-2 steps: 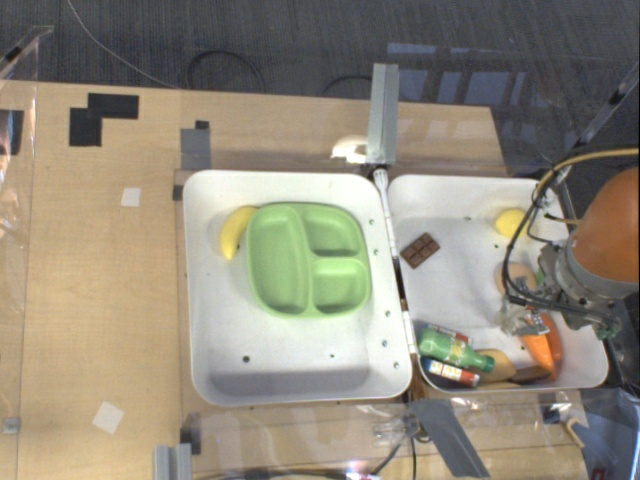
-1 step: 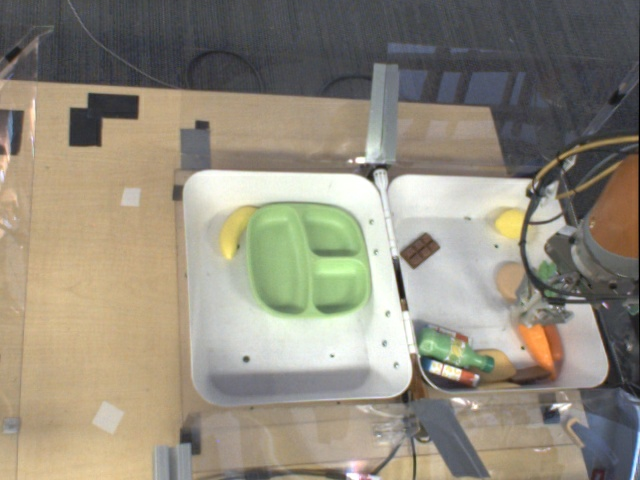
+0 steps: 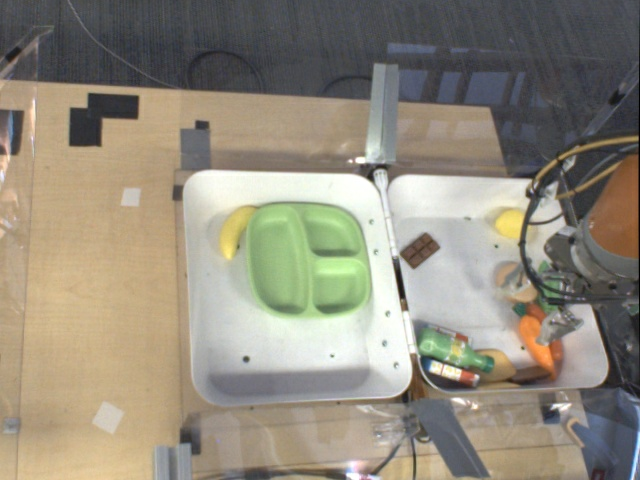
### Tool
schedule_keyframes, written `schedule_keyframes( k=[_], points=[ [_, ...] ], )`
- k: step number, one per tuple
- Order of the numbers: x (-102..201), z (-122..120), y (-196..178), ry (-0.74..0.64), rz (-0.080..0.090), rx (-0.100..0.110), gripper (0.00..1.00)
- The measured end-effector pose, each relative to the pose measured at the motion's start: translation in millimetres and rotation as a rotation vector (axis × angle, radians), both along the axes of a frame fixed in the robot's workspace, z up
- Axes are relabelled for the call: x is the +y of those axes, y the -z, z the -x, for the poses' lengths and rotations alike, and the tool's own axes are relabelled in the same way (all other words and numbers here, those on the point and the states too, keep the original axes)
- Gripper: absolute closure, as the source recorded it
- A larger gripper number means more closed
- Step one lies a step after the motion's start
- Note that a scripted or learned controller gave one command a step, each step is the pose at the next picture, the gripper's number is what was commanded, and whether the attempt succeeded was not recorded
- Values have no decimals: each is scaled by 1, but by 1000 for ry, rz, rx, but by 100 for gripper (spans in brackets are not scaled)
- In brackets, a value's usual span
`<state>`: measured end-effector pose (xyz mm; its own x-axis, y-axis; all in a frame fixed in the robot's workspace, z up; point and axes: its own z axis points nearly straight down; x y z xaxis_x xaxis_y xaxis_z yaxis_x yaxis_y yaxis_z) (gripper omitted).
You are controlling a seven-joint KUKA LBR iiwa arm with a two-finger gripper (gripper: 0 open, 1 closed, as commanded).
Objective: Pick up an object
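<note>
My gripper point(image 3: 549, 314) hangs low over the right bin's point(image 3: 455, 203) right side, below the grey wrist and its cables. It sits directly above an orange carrot point(image 3: 540, 345), and whether it touches the carrot is unclear. A beige object point(image 3: 517, 287) lies just left of the gripper. Elsewhere in this bin are a yellow lemon point(image 3: 509, 224), a brown chocolate bar point(image 3: 419, 250), a green bottle point(image 3: 447, 346), a small red and white item point(image 3: 452, 372) and a tan bread-like piece point(image 3: 505, 366).
The left bin point(image 3: 215, 358) holds a green divided plate point(image 3: 305, 258) with a yellow banana point(image 3: 234, 231) against its left rim. A metal post point(image 3: 381, 113) stands behind the seam between the bins. Cables loop around the wrist at the right.
</note>
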<state>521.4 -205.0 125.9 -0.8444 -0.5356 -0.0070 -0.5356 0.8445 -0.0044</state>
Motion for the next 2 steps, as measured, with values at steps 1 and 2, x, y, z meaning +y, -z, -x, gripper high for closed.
schedule_keyframes(
  k=[1,2],
  points=[
    [0,17,36,46,1,-8,0],
    [0,20,35,2,5,-15,0]
  ],
)
